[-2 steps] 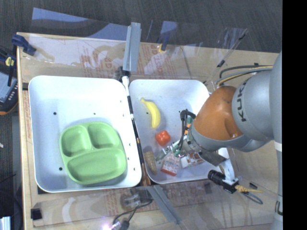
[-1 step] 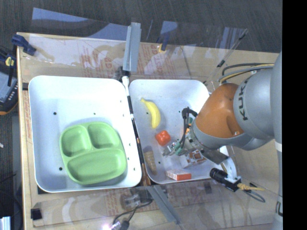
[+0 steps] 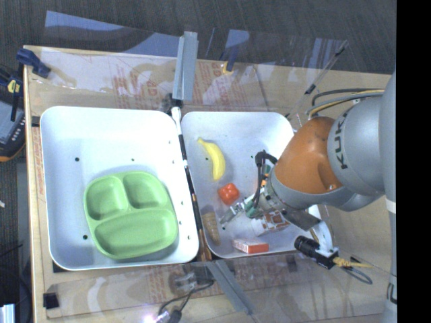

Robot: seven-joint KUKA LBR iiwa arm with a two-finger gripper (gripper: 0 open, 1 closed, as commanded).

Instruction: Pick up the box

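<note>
Pincer (image 3: pixel 237 210) over right bin (image 3: pixel 236 123), box (image 3: pixel 250 247) just below it

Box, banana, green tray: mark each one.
box (image 3: pixel 250 247), camera view, middle of its top face
banana (image 3: pixel 215 159), camera view, mid-curve of the peel
green tray (image 3: pixel 131 233), camera view, floor of its large compartment

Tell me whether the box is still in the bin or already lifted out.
In the bin. The box lies flat on the floor of the right bin, near its front wall, with the gripper above it and apart from it.
</note>
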